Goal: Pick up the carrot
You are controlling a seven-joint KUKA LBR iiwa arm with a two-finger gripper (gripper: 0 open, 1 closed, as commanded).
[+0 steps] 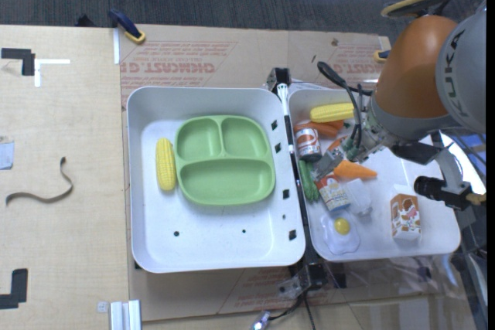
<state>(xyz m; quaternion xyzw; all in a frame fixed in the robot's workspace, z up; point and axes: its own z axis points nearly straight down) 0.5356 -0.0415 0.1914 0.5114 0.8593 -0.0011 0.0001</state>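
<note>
Reaching into the right bin (433,243) from the right, the arm (421,73) sets its claw (346,156) low over the clutter.

Carrot (357,171) lies in the right bin just below and right of the claw, touching or nearly so; not seen between the fingers. Cannot tell how far the claw is open. Around it: a can (307,142), a yellow corn cob (331,113), a small carton (405,216), a green vegetable (309,185). Left bin (209,243) carries a green divided plate (225,160) with a second corn cob (165,164) beside its left edge. Both bins sit on the desk (54,243).
</note>
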